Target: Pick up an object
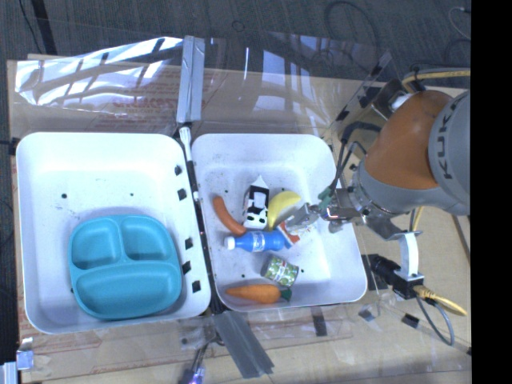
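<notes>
My gripper (pixel 299 218) reaches in from the right, low over the middle of the right bin (pixel 336 174). It sits just right of a yellow banana (pixel 282 206) and above the cap end of a blue bottle (pixel 260 241) lying on its side. A small red piece (pixel 293 233) shows just below the gripper. Left of the banana stands a black-and-white carton (pixel 257 202), and beside that lies an orange-red sausage (pixel 226 214). A green can (pixel 280 271) and an orange carrot (pixel 254 294) lie near the bin's front wall.
The left bin (pixel 48 166) holds a blue divided plate (pixel 124 266) in its front half. A grey divider (pixel 190 86) runs between the bins at the back. The arm's orange band (pixel 404 146) hangs over the right bin's right edge.
</notes>
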### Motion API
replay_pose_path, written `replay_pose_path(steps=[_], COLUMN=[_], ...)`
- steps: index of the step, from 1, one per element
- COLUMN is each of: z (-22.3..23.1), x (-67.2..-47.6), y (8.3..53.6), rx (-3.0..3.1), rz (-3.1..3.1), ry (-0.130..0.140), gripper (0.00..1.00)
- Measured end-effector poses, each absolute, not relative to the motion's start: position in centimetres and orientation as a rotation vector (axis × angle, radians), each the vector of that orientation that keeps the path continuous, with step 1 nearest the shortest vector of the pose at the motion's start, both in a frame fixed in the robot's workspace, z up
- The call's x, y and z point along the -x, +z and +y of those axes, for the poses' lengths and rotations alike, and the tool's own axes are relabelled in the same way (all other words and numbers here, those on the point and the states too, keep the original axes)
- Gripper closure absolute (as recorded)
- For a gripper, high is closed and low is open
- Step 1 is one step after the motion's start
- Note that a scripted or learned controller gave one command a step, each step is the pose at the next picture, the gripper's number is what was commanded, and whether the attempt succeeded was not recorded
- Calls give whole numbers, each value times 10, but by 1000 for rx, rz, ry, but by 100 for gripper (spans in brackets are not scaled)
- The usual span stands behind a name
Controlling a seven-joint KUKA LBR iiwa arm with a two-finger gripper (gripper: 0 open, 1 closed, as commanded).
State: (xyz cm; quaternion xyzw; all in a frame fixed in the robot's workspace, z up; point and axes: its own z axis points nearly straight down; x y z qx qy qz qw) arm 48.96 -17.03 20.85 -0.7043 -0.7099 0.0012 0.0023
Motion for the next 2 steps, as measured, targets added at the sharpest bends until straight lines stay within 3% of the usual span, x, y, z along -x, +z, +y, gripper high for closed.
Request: replay_pose_path(steps=[1, 2], z=[-173, -175], x=[-525, -526], y=[98, 109], rx=[2244, 2241], rz=[-2209, -2215], ry=[-8, -7], gripper=[0, 100])
